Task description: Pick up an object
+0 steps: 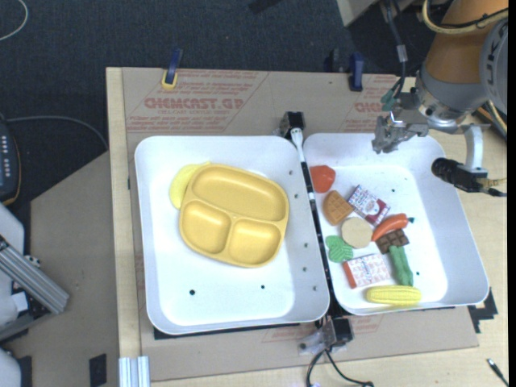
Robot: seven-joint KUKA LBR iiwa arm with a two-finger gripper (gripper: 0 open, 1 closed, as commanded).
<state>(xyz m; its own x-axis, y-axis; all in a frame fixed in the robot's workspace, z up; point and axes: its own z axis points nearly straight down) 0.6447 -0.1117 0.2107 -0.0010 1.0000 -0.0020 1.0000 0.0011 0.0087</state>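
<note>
Cardboard bench point(242, 95), glossy white bins point(161, 240), moulded yellow tray point(234, 216)

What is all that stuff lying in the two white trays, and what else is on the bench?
White bins: 2, white, side by side on the bench.
Divided plate: 1, yellow, three compartments, left bin.
Tomato-like piece: 1, red, right bin, near the divider.
Waffle: 1, brown, right bin.
Round cookie: 1, cream, right bin centre.
Small packets: 2, red and white, right bin.
Leafy piece: 1, green, right bin.
Corn cob: 1, yellow, front of the right bin.
Clamps: 2, one yellow, one blue, far edge of the board.
Arm: 1, grey and orange, reaching from the right.
Claw: 1, metal, over the right bin's far edge.
</note>
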